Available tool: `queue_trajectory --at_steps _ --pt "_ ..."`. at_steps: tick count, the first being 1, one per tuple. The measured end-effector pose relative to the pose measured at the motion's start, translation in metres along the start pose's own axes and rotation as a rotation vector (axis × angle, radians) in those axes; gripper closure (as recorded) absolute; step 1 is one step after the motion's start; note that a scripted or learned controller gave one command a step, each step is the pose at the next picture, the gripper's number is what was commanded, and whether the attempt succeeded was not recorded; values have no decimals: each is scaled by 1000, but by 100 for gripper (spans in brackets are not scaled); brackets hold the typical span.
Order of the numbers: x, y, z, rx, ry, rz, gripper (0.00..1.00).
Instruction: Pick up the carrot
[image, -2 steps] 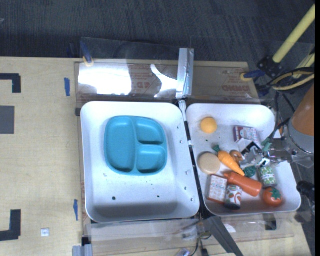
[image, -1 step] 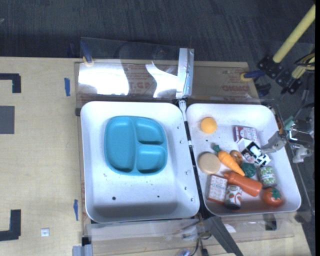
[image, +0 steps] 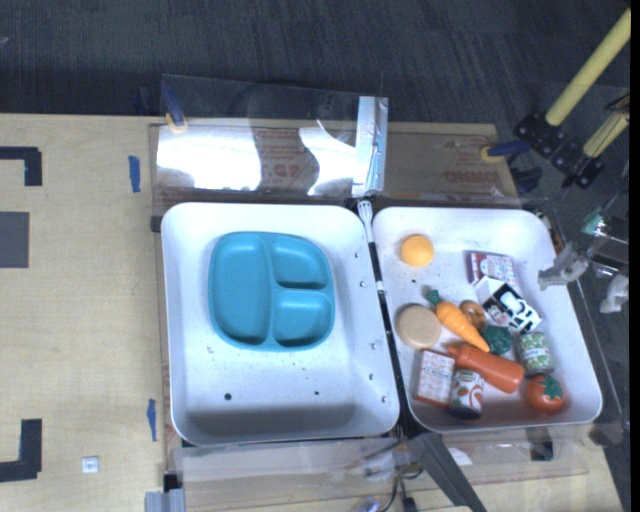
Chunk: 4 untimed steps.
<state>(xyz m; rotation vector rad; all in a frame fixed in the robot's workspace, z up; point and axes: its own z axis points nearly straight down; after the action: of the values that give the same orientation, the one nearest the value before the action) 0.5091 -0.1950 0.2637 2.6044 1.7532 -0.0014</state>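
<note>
Nearest the camera, in the right bin (image: 585, 330), a tomato (image: 545, 394) and a small carton (image: 434, 377) are sitting along the front wall. Just behind them the carrot (image: 462, 322) is lying tilted, touching a tan disc (image: 417, 325) and an orange sausage-shaped toy (image: 488, 366). Farther back, an orange ball (image: 416, 250) is resting alone. A blue divided plate (image: 271, 289) is occupying the left bin (image: 190, 330). At the right rim, the end effector (image: 568, 265) is hovering; whether spread or closed cannot be told.

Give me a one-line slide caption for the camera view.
Carrot lies among toy foods in the right bin; a blue divided plate sits in the left bin.
</note>
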Motion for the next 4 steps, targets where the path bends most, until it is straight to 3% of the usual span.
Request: queue_trajectory --at_steps 1,2,3,4 --pt "121 13 92 10 3 -278 0" --pt "98 38 154 -19 5 -326 0" --pt "114 26 171 -15 1 -290 0" --pt "113 28 160 -21 0 -288 100"
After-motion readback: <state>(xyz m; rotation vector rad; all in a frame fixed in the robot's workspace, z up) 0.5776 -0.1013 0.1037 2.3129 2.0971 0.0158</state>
